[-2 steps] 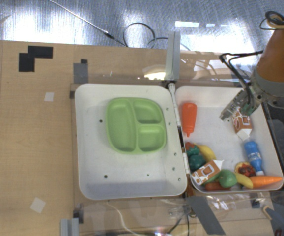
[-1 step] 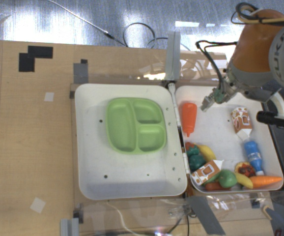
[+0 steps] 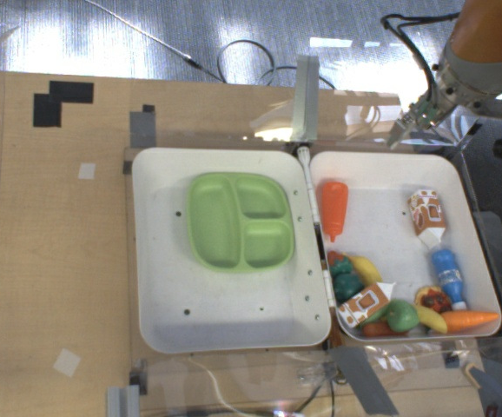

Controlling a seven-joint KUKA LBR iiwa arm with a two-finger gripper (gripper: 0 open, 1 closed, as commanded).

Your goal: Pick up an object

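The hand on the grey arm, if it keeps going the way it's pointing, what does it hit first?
The hand hangs above the far rim of the right-hand shallow white bin, tips slanting down and left. Going straight on, it would probably meet that rim or the bare floor just inside; the orange plastic bottle lies further along. Depth is unclear.

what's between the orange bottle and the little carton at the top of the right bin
Nothing: in the camera view, bare white bin floor runs from the orange bottle to the carton.
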